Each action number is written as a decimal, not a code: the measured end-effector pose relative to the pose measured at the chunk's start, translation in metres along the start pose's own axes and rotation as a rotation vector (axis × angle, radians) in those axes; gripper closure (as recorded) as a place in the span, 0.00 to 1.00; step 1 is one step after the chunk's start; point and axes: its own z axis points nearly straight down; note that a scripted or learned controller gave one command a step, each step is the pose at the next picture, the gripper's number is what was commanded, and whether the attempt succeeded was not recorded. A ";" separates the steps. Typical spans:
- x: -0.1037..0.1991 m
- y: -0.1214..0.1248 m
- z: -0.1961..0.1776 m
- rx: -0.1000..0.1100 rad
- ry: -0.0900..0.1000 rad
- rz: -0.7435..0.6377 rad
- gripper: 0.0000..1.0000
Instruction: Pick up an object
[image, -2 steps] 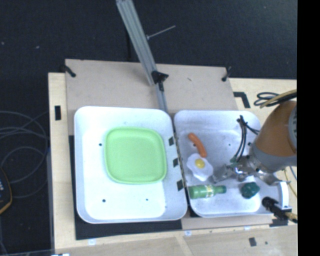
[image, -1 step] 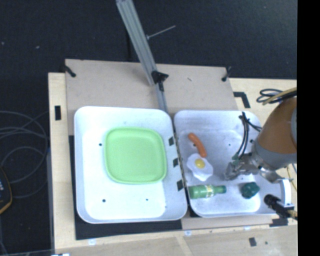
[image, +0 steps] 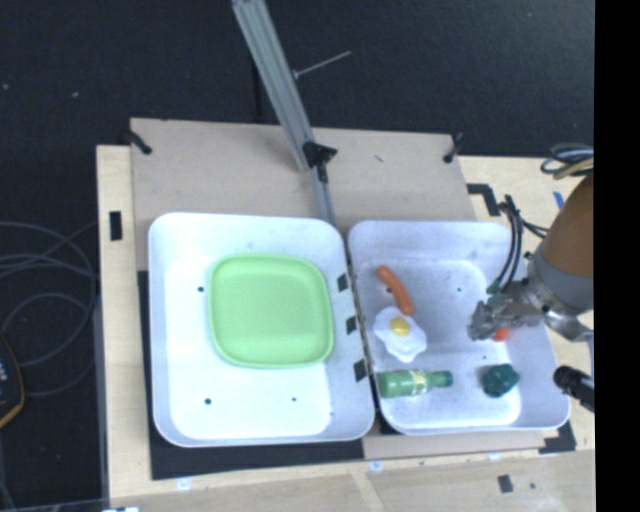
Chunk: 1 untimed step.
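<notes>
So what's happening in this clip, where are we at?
A single robot arm reaches in from the right, with its claw low over the right bin. A small orange-red thing sits right at the claw, but whether it is gripped is unclear. Elsewhere in that bin lie a sausage, a fried egg, a green bottle on its side and a dark green lump. The left bin holds a green plate.
</notes>
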 end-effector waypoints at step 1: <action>0.003 -0.007 -0.056 0.000 0.000 0.000 1.00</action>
